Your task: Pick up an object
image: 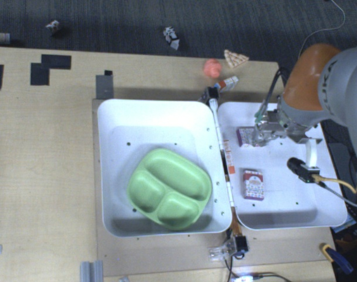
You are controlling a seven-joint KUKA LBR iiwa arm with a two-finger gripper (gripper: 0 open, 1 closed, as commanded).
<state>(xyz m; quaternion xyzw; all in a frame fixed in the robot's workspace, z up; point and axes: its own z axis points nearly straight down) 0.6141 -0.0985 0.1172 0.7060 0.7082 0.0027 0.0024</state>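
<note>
The tool (262, 136) is seen just beside a mauve packet (246, 136) toward the right bin's (284, 217) far left corner; its opening cannot be told. A red box (253, 184), print unreadable, is placed mid-bin.

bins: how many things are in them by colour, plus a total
green: 1, divided plate, left bin
purple: 1, small packet, right bin
red and white: 1, small box, right bin
total: 3
</note>
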